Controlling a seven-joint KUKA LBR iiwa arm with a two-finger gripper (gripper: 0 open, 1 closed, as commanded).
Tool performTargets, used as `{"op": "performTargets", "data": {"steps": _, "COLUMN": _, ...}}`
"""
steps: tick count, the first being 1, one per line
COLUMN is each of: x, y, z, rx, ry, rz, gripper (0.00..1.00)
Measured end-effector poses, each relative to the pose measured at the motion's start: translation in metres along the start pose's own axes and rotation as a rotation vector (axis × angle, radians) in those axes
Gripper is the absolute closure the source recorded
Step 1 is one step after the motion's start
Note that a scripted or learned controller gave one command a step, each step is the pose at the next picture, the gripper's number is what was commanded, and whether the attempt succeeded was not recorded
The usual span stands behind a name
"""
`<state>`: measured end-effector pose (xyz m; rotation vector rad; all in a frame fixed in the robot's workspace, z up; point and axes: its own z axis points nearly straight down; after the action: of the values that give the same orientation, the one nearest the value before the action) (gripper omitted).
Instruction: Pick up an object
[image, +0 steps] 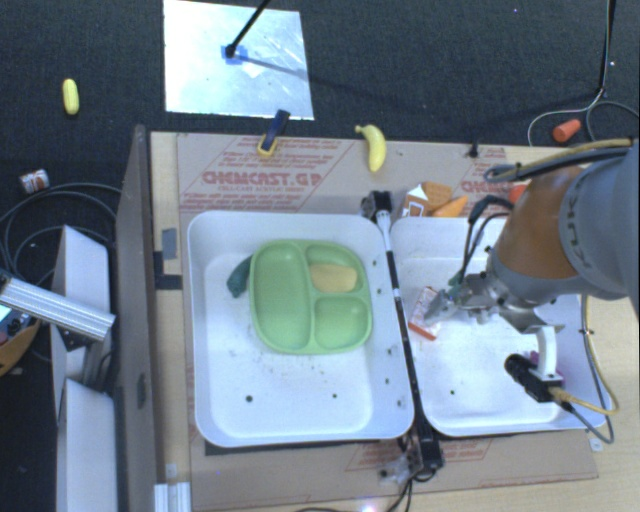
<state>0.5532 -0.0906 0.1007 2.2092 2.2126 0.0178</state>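
My gripper (447, 303) reaches down into the right bin (470, 400), near its left wall. A small red and white packet (424, 312) lies on the bin floor right at the gripper's tip, and I cannot tell whether it is gripped. In the left bin (260, 400) sits a green divided plate (308, 297). A yellow piece (335, 277) lies in the plate's upper right compartment. A dark teal object (238, 275) rests against the plate's left edge.
Orange items (440, 203) lie on the cardboard just behind the right bin. A banana (373, 146) and a blue and yellow clamp (271, 134) sit at the cardboard's far edge. The arm's grey and orange body (560, 235) hangs over the right bin's right half.
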Motion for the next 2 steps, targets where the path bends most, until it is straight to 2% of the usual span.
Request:
{"op": "performTargets", "data": {"steps": 1, "x": -0.057, "y": 0.123, "z": 0.012, "rx": 0.0, "ry": -0.001, "rz": -0.004, "gripper": 0.0}}
{"op": "performTargets", "data": {"steps": 2, "x": 0.0, "y": 0.106, "z": 0.011, "rx": -0.001, "ry": -0.002, "rz": -0.006, "gripper": 0.0}}
